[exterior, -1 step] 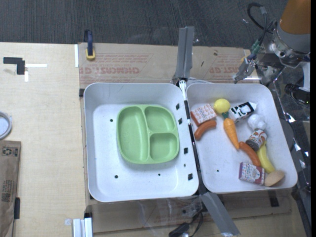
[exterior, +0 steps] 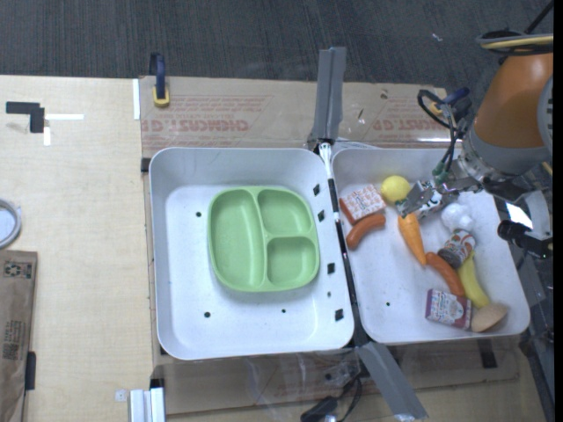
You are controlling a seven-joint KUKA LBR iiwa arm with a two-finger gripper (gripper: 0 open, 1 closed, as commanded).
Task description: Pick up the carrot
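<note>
We see the hand point(exterior: 422, 199) low in the right bin point(exterior: 387, 301), its metal tip just above the thick end of the carrot point(exterior: 412, 238); we cannot tell whether it is clenched or released. The carrot lies on the bin floor, pointing toward the near wall. Beside the hand sit a lemon point(exterior: 396, 187), a red-and-white packet point(exterior: 361, 204) and a sausage point(exterior: 366, 229). Farther along lie a small bottle point(exterior: 456, 249), a banana point(exterior: 475, 280) and a printed carton point(exterior: 448, 309). The left bin point(exterior: 176, 315) holds a green divided plate point(exterior: 263, 238). Both bins rest on the tabletop point(exterior: 70, 236).
</note>
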